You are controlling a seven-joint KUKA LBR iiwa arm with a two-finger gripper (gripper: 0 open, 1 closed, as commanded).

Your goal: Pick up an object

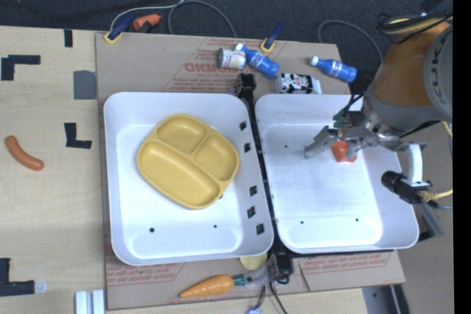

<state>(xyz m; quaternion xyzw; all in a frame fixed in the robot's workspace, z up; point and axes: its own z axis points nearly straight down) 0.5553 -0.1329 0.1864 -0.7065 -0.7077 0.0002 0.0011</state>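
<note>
Fingers (329,143) spread apart over the right bin (324,228), gripping nothing visible. Small red-orange object (341,151) sits just right of the fingers, touching or nearly so. Yellow divided plate (188,160) well left, in the left bin (176,246).

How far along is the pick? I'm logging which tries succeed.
Done: the gripper has reached into the right bin, low over its floor. In hand: a small red-orange object sits right at the fingers, but whether it is actually clamped between them is unclear from this angle. Left: a confirmed grasp and a lift. The yellow divided plate lies in the left bin.
</note>
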